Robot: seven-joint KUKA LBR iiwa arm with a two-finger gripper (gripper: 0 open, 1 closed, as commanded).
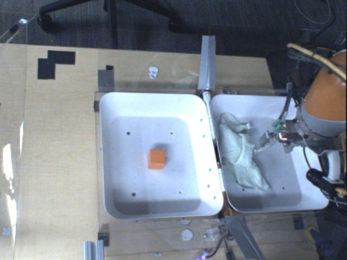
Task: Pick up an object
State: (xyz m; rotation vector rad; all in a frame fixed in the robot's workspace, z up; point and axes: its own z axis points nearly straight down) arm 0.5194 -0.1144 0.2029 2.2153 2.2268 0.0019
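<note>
**Reaching into the right bin, over the cloth**

I am reaching in from the right side of the frame, my orange band sitting at the far right edge. My end effector is hanging over the right bin, its tips right at the edge of the crumpled pale cloth that is lying along that bin's left side. Whether the tips are wide or narrow I cannot tell; they are too small and blurred. The orange cube is sitting alone near the middle of the left bin, well apart from me. Both bins are resting side by side on the bench.
</note>
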